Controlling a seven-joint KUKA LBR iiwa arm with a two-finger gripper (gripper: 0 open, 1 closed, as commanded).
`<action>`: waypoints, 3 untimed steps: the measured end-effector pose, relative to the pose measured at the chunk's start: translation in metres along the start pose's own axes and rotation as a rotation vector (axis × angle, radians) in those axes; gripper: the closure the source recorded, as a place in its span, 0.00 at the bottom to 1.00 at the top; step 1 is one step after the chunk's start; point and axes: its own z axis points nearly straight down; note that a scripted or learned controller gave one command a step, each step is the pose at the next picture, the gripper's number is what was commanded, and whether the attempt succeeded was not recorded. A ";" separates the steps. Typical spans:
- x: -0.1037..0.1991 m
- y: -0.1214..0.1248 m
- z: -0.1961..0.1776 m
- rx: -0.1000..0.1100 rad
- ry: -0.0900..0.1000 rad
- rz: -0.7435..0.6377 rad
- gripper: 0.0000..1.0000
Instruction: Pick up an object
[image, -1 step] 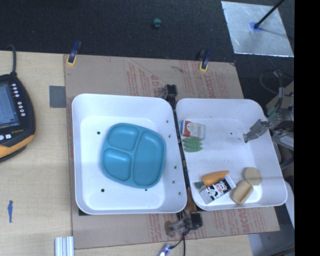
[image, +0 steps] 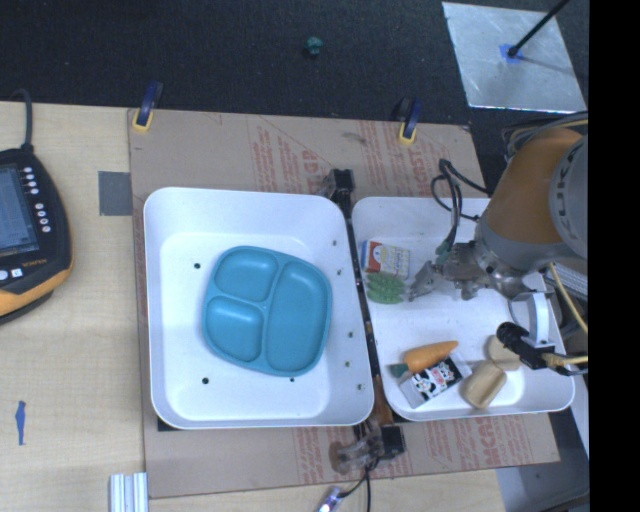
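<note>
My gripper (image: 424, 281) hangs low over the right bin (image: 400, 215), reaching in from the right, its tip just right of a green leafy item (image: 383, 289). Behind that item lies a small white packet with a red and orange label (image: 385, 258). Nearer the front of the bin are an orange carrot (image: 430, 354), a black-and-white cow-patterned carton (image: 433, 381) and two tan bread-like pieces (image: 483, 385) (image: 499, 349). I see nothing held in the gripper.
The left bin (image: 165, 300) holds a blue divided plate (image: 268, 310). A black and orange pendant (image: 25, 235) lies at the left edge of the bench. The grey arm with its orange band (image: 535, 195) covers the right bin's far right corner.
</note>
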 end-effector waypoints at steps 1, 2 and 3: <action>-0.083 0.067 0.006 -0.006 0.000 0.005 0.00; 0.045 -0.048 -0.084 -0.004 0.000 -0.001 0.00; 0.015 -0.096 0.018 -0.003 0.000 0.002 0.00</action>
